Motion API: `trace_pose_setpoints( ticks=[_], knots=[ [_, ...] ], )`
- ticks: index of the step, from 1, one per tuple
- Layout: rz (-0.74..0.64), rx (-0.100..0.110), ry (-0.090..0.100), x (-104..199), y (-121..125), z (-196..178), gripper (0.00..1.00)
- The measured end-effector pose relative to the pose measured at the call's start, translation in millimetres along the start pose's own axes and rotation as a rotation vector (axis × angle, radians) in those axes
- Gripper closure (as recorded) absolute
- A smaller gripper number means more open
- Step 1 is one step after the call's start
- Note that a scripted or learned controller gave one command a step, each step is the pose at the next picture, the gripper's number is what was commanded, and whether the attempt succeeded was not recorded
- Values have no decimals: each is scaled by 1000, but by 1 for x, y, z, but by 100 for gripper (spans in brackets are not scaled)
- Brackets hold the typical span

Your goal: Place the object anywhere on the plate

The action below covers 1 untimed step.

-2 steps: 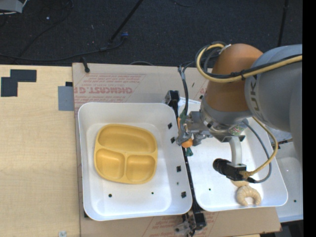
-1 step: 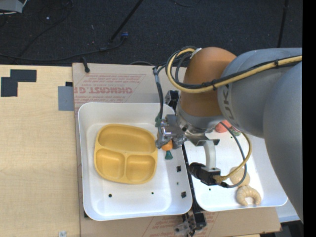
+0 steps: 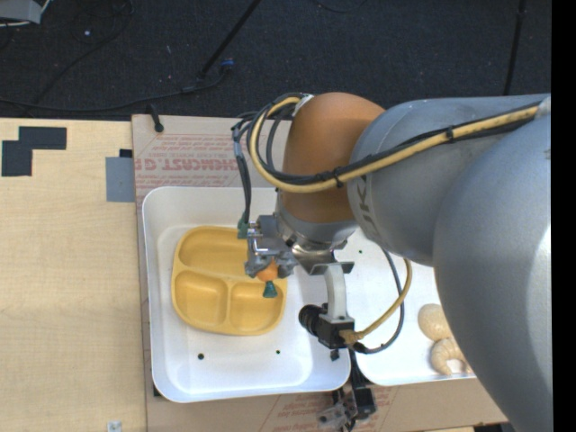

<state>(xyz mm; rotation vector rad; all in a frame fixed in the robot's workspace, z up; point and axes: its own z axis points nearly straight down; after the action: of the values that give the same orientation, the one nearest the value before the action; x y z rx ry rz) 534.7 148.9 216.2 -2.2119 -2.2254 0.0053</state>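
1. You see a yellow plate (image 3: pixel 216 282) lying flat in the left white bin, toward its left side. It has three sections: one long one at the top and two smaller ones below.
2. You see a small orange and green object (image 3: pixel 268 288) at the plate's right edge, over the lower right section; whether it rests on the plate you cannot tell.

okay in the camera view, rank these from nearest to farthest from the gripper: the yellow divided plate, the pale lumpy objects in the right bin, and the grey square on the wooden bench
1. Yellow divided plate, directly beneath the gripper.
2. Pale lumpy objects, right bin, lower right.
3. Grey square, wooden bench, upper left.
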Motion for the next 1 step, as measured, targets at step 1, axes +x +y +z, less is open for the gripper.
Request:
trace_pose_setpoints(
  ticks=[1],
  knots=[
    [0,-2,1,46,-7,-20,100]
  ],
)
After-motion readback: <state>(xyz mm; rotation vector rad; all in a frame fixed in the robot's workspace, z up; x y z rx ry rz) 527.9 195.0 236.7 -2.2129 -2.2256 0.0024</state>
